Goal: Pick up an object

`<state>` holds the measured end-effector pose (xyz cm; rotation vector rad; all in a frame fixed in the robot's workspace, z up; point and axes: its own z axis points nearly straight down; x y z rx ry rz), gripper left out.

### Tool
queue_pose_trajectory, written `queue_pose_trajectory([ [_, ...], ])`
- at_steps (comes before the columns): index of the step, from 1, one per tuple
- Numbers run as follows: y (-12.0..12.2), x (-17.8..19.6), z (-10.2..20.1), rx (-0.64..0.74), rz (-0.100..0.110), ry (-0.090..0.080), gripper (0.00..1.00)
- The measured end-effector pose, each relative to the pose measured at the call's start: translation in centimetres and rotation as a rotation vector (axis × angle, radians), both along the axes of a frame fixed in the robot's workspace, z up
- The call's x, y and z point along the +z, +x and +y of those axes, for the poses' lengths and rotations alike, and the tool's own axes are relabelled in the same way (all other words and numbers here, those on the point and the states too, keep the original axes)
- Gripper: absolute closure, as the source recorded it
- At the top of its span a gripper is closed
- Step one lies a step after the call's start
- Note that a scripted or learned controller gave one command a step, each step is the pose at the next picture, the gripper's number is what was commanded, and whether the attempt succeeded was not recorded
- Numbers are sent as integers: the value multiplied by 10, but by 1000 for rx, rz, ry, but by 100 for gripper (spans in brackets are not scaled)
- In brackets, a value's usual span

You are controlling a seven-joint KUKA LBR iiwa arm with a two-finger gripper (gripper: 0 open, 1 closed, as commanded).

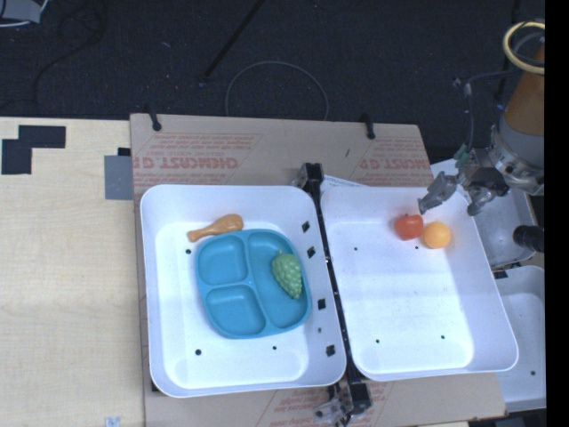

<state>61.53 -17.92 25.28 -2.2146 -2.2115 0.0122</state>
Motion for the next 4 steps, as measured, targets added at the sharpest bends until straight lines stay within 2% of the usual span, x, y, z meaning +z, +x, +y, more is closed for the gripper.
queue_pose_trajectory([
  [1, 2, 7, 0, 2, -11, -2, 0],
  [2, 0, -45, -9, 2, -7, -2, 0],
  [4, -6, -163, -5, 1, -7, -1, 0],
])
